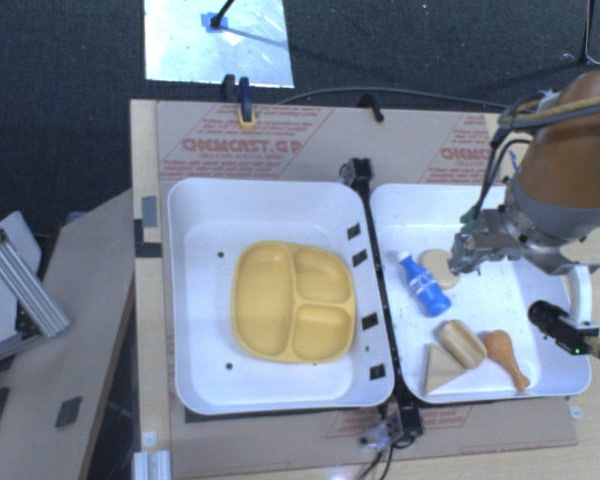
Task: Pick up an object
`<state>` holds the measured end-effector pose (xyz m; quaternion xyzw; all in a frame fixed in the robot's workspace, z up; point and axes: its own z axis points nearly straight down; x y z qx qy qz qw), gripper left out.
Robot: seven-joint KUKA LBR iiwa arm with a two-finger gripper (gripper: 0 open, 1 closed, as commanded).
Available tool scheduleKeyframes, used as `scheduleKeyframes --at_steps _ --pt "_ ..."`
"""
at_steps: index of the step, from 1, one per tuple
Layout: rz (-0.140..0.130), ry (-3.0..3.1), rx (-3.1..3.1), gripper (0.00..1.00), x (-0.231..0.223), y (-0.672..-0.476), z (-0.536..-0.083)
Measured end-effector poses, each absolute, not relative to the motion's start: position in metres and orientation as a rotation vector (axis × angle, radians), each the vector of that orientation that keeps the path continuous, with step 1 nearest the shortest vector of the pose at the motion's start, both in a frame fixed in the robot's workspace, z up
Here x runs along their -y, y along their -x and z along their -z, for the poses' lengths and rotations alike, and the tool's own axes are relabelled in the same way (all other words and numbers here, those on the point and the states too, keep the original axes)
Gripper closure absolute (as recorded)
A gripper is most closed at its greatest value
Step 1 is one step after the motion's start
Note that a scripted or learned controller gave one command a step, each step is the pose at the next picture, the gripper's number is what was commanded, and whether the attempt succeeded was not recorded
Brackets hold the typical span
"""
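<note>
From my remote seat I saw the desk (150, 268) filling the middle of the frame, topped by a printed cardboard sheet (280, 138). On it sat the two white bins side by side: the left bin (195, 268) in the centre of the frame and the right bin (500, 298) toward the right edge. The arm (570, 158) came in from the upper right, its orange band showing above the right bin. A yellow divided plate (292, 301) lay flat in the middle of the left bin. The gripper (467, 256) was down in the upper part of the right bin, just beside a round tan disc (439, 266); I could not tell how it was set. A blue bottle (423, 284) lay just left of and below it. Lower right in that bin I saw a bread roll (462, 343), a pale wedge (442, 371) and a drumstick (506, 356) close together.
</note>
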<state>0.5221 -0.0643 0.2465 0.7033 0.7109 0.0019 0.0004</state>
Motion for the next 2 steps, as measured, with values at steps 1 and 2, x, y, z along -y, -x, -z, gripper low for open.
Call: scheduleKeyframes --at_steps 1,2 --pt "-0.003 -2.211 -2.233 1.00 0.007 -0.529 -0.232" --pt "-0.006 -2.209 -2.233 1.00 -0.047 -0.538 -0.241"
